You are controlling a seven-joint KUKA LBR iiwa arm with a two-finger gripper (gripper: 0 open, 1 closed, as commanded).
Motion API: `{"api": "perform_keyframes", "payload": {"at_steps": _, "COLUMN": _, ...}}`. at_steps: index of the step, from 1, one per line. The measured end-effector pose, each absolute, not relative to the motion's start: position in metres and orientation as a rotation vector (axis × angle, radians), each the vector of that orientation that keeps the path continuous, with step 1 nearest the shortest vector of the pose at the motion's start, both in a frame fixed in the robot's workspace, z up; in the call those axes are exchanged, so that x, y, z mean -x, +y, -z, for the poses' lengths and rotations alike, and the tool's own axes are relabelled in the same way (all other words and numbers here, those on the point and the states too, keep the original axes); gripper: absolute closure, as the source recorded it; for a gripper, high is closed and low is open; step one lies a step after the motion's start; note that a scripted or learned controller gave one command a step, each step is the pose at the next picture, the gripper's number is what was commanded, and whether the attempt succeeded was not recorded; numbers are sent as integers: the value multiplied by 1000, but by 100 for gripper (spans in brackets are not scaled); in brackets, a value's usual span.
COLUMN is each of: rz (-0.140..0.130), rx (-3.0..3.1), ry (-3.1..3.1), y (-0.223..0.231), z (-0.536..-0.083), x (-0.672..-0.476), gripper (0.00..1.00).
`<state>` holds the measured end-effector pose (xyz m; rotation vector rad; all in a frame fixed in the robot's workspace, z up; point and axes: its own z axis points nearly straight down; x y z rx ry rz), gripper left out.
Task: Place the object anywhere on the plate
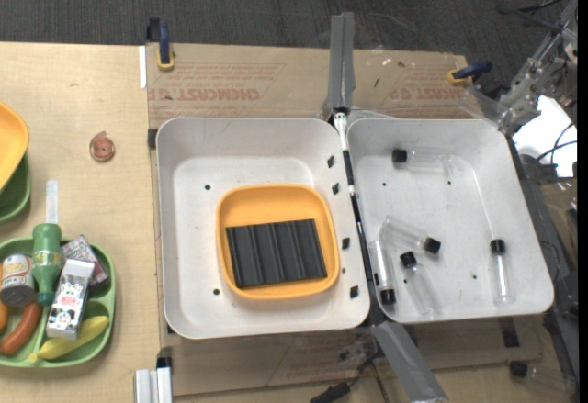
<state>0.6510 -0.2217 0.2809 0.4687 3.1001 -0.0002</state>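
Two white bins sit side by side: the left bin and the right bin. The left one holds one orange plate, and one black ribbed slab lies flat on the plate's middle, inside its rim. Five clear vials with black caps are scattered in the right bin, such as the vial near its right wall; their glass bodies are faint. How the pincer stands cannot be told. The cardboard beyond the bins carries red upside-down print that seems to read "CHEMCAST". One green tray of toy food sits at the near left; its labels are too small to read.
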Motion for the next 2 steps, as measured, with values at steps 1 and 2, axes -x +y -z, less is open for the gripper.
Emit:
{"api": "perform_keyframes", "payload": {"at_steps": 1, "rz": 0, "rx": -165, "ry": 3132, "y": -206, "z": -425, "x": -650, "gripper": 100}}
{"api": "perform_keyframes", "payload": {"at_steps": 2, "rz": -1, "rx": 253, "ry": 3128, "y": -222, "z": -442, "x": -605, "gripper": 100}}
